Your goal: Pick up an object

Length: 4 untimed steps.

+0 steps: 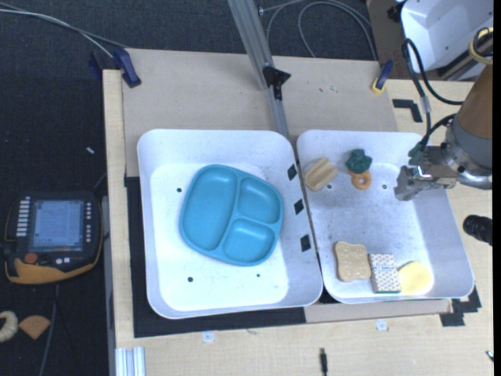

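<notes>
White plastic makes up both bins, side by side across the middle of the frame. Nearest, along the lower edge of the right bin [438, 241], lie three things in a row: a tan slice of toast [352, 262], a small patterned packet [383, 272] touching it, and a yellow round piece [416, 277] just beside the packet. In the left bin [156, 210] sits a blue divided plate [232, 214], filling most of the floor. Farther up in the right bin, near its upper left corner, rests a beige bread roll [318, 173]; to its right are a dark green toy [358, 160] and a small orange ring [361, 181], just below the toy. At the right side of the frame the gripper [409, 185] hangs over the right bin's upper right part, well apart from every object; whether its claw is released or clenched I cannot tell. A handheld screen unit [55, 233] lies at the far left.
</notes>
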{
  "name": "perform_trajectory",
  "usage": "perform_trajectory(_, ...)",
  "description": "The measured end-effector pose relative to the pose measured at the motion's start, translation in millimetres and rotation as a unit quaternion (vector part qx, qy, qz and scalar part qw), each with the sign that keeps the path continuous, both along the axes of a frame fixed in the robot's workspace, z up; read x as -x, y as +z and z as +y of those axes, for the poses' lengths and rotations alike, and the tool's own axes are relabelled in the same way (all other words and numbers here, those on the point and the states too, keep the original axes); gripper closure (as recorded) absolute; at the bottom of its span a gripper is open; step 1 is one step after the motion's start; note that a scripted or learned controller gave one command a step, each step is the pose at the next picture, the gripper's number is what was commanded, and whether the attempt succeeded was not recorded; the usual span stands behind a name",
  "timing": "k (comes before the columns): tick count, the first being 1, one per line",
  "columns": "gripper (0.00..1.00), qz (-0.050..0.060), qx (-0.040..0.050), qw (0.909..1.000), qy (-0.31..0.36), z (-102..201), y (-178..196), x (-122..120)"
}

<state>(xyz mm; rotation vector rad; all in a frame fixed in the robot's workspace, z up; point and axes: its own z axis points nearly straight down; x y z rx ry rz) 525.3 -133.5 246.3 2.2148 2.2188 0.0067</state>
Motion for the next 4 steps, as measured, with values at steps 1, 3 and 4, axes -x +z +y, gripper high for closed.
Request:
perform_trajectory(1,1.0,0.004,-0.0023,1.0,0.003,55.5,-12.4,-13.8)
perform_trajectory(3,1.0,0.002,-0.0021,1.0,0.003,160.8,-13.2,-50.5)
perform_trajectory(4,1.0,0.003,-0.002,1.0,0.002,208.8,-21.1,-80.3)
